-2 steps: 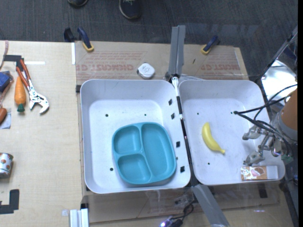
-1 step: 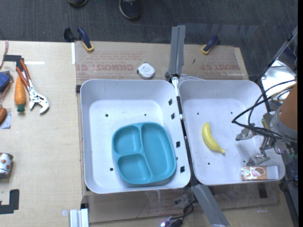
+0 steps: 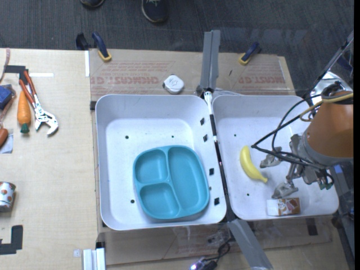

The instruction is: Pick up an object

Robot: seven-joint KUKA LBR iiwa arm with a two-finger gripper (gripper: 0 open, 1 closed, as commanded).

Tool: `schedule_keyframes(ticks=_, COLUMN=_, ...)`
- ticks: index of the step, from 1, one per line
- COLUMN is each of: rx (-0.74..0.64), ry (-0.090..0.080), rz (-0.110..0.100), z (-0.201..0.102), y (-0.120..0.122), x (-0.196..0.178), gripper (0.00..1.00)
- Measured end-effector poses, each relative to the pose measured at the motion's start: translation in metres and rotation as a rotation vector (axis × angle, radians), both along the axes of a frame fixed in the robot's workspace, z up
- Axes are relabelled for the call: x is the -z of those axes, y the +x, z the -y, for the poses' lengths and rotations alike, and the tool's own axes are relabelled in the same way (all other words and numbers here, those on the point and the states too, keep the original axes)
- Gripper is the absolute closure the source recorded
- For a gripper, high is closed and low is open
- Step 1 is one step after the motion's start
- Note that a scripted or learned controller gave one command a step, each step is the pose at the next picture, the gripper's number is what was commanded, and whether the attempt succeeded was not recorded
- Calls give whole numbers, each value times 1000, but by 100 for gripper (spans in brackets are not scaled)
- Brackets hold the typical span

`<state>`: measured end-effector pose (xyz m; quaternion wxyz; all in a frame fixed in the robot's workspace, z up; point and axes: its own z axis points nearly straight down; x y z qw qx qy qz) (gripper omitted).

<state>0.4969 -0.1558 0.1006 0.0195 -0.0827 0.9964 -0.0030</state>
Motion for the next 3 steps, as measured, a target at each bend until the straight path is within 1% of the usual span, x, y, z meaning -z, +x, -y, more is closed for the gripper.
schedule_keyframes(ticks=1, rx=436, ry=12, rz=-31, z=66, y=81, x=7, gripper=0)
schedule_keyframes(ticks=2, rx=548, ry=14, rz=-8, z=52, y=-11, x=2, gripper=0)
schedule_keyframes(ticks=3, rx=730, ry=17, rz=-32, z=66, y=58, x=-74, gripper=0)
